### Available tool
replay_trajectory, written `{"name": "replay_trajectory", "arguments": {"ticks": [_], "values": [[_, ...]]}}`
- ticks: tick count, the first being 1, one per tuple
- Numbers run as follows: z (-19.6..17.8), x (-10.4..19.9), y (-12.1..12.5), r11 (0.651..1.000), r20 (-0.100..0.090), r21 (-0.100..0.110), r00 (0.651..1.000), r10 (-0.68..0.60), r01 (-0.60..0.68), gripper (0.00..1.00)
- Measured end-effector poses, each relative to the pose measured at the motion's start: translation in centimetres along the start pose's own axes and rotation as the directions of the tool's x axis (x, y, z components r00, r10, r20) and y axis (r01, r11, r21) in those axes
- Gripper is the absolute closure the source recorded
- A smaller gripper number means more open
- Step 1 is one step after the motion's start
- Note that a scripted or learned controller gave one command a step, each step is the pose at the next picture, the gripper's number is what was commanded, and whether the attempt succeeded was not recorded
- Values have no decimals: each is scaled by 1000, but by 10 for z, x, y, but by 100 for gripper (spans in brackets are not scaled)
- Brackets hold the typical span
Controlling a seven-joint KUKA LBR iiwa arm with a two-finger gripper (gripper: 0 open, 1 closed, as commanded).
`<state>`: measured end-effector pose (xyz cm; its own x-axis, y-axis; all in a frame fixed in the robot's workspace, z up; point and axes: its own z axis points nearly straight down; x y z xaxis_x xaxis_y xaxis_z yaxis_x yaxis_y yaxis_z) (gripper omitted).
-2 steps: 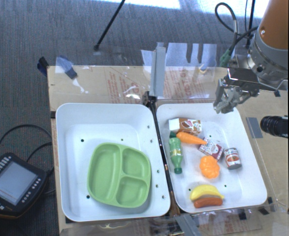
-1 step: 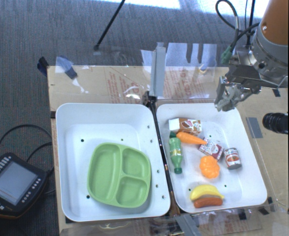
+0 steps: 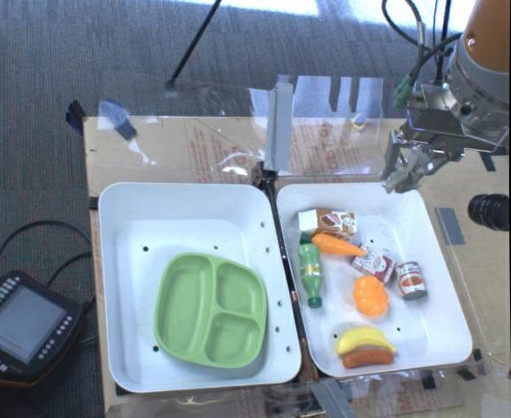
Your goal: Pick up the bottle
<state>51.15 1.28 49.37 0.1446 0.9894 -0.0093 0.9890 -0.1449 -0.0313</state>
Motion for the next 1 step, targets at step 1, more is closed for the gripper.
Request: {"name": "replay_trajectory", "arguments": {"ticks": [1], "values": [[-8, 2, 1, 1000, 1, 4, 1000, -8, 8, 100]]}}
